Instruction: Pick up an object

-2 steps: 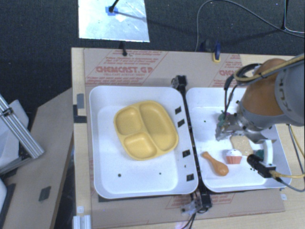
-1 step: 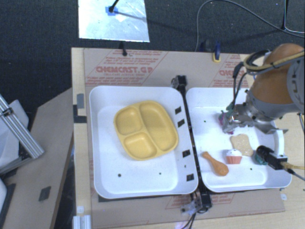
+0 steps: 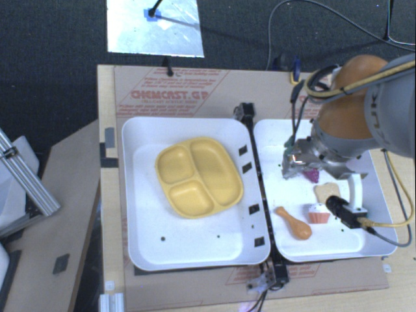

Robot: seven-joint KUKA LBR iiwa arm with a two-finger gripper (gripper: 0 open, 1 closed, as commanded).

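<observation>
Pincer (image 3: 298, 163) | jaw state: cannot tell | small purple object (image 3: 312, 173) just beside | advice: centre over it before closing

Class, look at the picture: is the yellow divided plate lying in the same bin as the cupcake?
No. The yellow divided plate lies in the left bin, while the cupcake sits in the right bin.

We see dark carpet (image 3: 45, 51) around a cardboard-topped bench (image 3: 170, 90), with a shiny metal sheet (image 3: 154, 19) lying beyond it.
</observation>
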